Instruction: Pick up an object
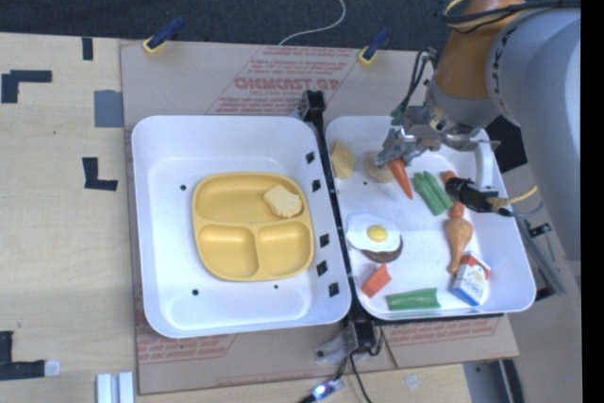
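Gripper (396, 149) first: it hangs low over the back of the right bin (514, 297), just right of the divider where the two bins meet, and whether it is clenched or released cannot be told from this slant.

Working rightward from that divider: well to its left sits the left bin (156, 203), holding a yellow divided plate (252, 226) with a piece of bread (282, 200) in its back-right compartment. Just right of the divider lie a pale yellow wedge (341, 161), a fried egg on a brown round (376, 237) and a small red piece (377, 279). Further right is the carrot (402, 177), the likeliest thing to pick. Its top end lies just beside the gripper, and its long axis runs from there toward the front and slightly away from the divider, tip pointing frontward-right. So the carrot lies just forward of the claw; a grasp would probably need to close across that slanted axis.

Beyond it come a green pepper strip (431, 192), a green bean (412, 299), a drumstick (459, 239) and a small carton (470, 281), farthest from the divider.
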`<state>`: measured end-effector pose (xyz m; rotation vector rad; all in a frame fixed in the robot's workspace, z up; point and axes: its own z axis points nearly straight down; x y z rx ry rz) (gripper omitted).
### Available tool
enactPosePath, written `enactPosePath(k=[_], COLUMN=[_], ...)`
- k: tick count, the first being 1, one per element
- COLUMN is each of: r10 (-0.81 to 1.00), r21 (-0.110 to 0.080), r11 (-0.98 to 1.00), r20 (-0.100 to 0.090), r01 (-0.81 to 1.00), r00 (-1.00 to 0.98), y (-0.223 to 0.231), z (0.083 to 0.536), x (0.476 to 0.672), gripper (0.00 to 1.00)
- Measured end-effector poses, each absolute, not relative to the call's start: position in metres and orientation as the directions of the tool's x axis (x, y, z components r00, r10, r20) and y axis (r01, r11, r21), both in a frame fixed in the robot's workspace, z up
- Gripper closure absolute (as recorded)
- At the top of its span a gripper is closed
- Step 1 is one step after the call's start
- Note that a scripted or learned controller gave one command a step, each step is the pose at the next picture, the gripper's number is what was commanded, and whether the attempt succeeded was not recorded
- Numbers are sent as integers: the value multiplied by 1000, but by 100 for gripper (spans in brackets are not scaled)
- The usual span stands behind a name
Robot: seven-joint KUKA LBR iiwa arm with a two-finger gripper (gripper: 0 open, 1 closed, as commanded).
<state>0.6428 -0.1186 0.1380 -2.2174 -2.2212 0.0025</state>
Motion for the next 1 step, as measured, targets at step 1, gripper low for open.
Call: enactPosePath(k=[1], r10=[1000], r21=[-3], r11=[2], r20=[1], r01=[1000], r00=[-2], y=[-113], z=[178], x=[643], gripper=[100])
